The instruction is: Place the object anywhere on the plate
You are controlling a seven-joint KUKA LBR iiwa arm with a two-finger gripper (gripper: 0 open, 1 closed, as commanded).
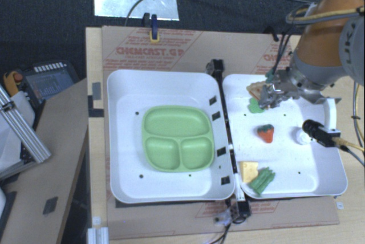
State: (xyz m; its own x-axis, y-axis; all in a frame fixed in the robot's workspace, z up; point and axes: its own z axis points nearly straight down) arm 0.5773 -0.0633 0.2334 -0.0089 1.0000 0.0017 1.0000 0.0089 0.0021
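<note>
Green beans (262,181) and cheese (248,170) nearest, strawberry (266,133) mid right bin (319,177), gripper (269,96) low over its far corner, grip unreadable; best lifted clear before crossing to green plate (175,138).

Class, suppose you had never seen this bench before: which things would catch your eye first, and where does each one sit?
Most striking is the pale green divided plate in the middle of the left bin. Next comes the grey arm with its orange band reaching in from the right, its tool low over the back of the right bin. In that bin lie a red-orange strawberry-like toy near the middle and a green bundle beside a yellow piece at the front.
</note>
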